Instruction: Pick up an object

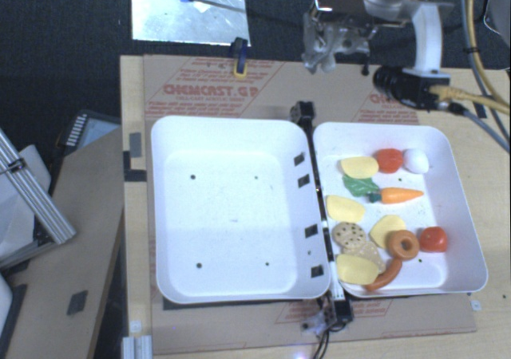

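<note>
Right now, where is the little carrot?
The carrot lies in the right bin, toward its far half. It sits just right of the green leafy piece and below the red tomato.

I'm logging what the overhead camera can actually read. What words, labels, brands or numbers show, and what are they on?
"CHEMCAST GP": red print on the brown protective sheet under the two white bins, clearest left of the yellow clamp.
More red print repeats at the sheet's upper right and along its front edge; too blurred to read.
The toy foods and the gripper carry no legible text.
</note>
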